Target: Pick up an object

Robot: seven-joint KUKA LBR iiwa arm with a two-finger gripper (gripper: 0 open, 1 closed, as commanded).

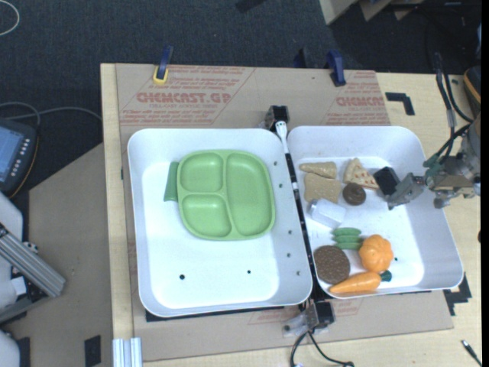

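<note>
The right bin (435,243) holds several toy foods. Two tan bread slices (319,179) and a pizza wedge (358,173) lie at its back, with a small brown round piece (354,195) just in front of them. A clear pale piece (328,213), a green piece (348,237), an orange fruit (376,252), a dark round cookie (331,262) and a carrot (355,284) sit toward the front left. My gripper (399,193) hangs over the bin's back right part, just right of the pizza wedge and the brown round piece, with nothing seen in it.
The left bin (153,266) holds a green divided plate (226,194) in its back half. The bins meet along a ridge (293,205). The arm (454,179) comes in over the right bin's right rim.
</note>
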